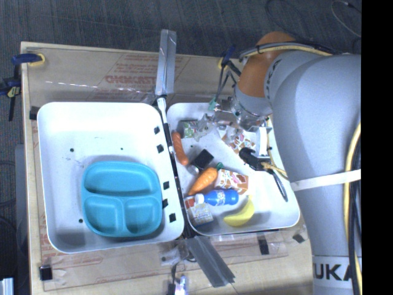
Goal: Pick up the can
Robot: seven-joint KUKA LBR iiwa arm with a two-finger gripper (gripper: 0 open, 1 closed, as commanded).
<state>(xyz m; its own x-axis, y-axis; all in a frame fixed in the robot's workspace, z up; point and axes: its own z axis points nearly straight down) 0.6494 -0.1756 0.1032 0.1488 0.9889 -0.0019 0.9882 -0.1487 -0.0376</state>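
The left bin (61, 128) is white and bears a sky-blue tray (123, 198). The right bin (279, 211) is white too. In it lie an orange carrot (204, 179), a red-orange sausage (179, 149), a yellow banana (241, 215), a blue bottle (220, 198) with a white cap, a black block (203, 159), and a white carton (233, 179) printed in orange and red. A green-and-white packet (188, 129) sits at the far end. The arm (313, 121) is grey with an orange band (255, 78). The desk (92, 72) is pale wood-brown with faint red print. The floor (92, 11) is dark grey.
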